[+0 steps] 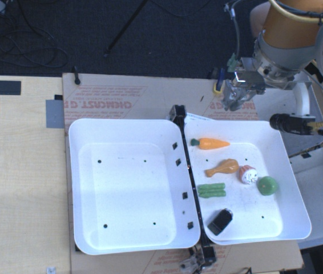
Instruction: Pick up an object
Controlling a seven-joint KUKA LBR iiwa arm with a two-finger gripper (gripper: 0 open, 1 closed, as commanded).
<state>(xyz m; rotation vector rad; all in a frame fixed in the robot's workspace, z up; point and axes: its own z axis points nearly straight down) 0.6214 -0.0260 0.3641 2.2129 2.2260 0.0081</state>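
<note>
Starting at the left of the frame, you have the pale wooden bench top (19,170) with dark grey patches, then a sheet of brown cardboard (121,99) lying under 2 shallow white plastic bins. The left bin (87,136) sits in the lower middle of the frame. A black clip strip (185,176) runs down the seam where it meets the right bin (287,170).

In the right bin you see 6 things, none touching. An orange toy carrot (211,144) lies near the top edge. Below it is a tan drumstick-shaped toy (222,167), then a green ridged pod-like toy (212,190), and a small black block (220,221) nearest the bottom rim. Further right are a small red-and-white ball (248,174) and a green ball (267,185), just beside each other.

At the upper right, the gripper (237,99) hangs above the cardboard just beyond the right bin's top rim, well apart from every toy. You cannot tell how its jaws stand.
</note>
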